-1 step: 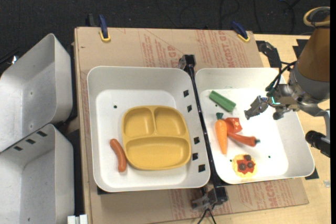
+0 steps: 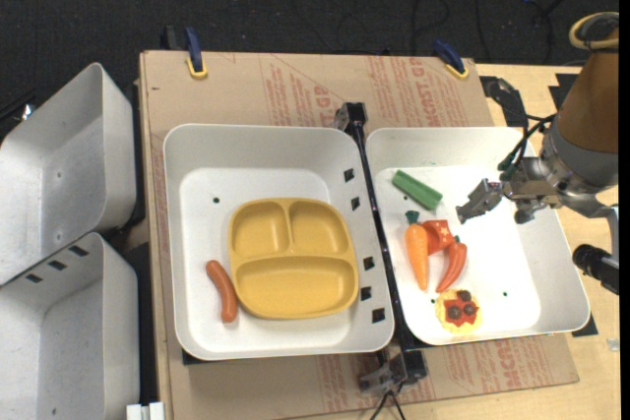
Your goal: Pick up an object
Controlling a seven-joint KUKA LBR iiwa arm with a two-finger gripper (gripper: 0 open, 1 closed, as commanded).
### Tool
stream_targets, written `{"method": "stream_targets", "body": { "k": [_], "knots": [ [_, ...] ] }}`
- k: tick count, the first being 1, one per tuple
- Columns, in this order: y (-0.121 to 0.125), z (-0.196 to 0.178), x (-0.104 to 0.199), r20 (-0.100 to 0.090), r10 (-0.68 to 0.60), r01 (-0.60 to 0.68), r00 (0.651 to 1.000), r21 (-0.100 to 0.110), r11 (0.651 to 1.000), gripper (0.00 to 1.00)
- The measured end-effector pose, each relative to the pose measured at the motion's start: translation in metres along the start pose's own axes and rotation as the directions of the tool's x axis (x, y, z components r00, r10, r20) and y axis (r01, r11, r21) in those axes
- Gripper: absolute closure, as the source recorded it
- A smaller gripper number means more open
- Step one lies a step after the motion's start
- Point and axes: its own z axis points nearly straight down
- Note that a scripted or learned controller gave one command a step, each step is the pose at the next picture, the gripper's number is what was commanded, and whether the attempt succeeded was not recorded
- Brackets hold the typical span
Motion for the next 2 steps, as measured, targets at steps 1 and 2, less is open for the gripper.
{"method": "stream_targets", "body": {
  "k": [1,2],
  "knots": [
    [-0.002,0.045,-0.006,-0.001,0.003,-0.003,1.0,0.005,1.0,0.0],
    [-0.008,0.108,-0.008,-0.002,0.003,-0.003,1.0,0.007,1.0,0.0]
  ]
}}
